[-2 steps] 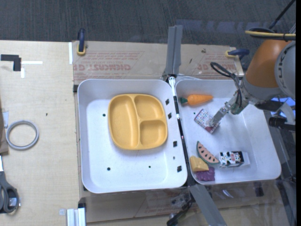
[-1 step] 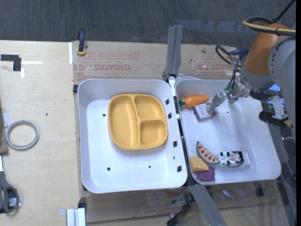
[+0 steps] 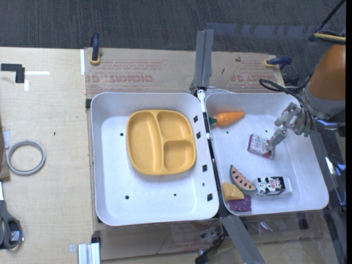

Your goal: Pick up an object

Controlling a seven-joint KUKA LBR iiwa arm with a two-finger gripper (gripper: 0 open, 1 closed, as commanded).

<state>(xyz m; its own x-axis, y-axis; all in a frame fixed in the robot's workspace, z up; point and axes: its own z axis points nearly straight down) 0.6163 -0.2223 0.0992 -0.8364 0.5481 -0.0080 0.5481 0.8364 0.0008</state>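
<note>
Two shallow white bins side by side: the left bin (image 3: 104,164) far out to the left of the gripper, the right bin (image 3: 308,186) directly beneath it.

One gripper (image 3: 273,143), reaching in from the right, low over the right bin's upper middle, fingers angled down and leftward. Fingertips at the right edge of one small pink-and-white packet (image 3: 257,145), touching or nearly so; cannot tell whether spread or closed, and no sign of the packet between them.

Counted in the right bin, six things:
- one pink-and-white packet, just left of the fingertips, flat on the floor;
- one toy carrot (image 3: 228,118), orange with a green end, up and to the left of the gripper, near the divider;
- one watermelon slice (image 3: 242,179), below and left of the gripper;
- one yellow wedge (image 3: 231,192), just beside the slice, further down;
- one purple piece (image 3: 240,204), lowest, touching the yellow wedge;
- one black-and-white carton (image 3: 271,186), almost straight below the gripper, just right of the slice.

In the left bin, one thing: a yellow divided plate (image 3: 161,142) with three compartments, well apart from the gripper.

On the bench beyond the left bin, far left: one grey tape ring (image 3: 24,157), one pair of scissors (image 3: 9,230) at the lower edge.
</note>
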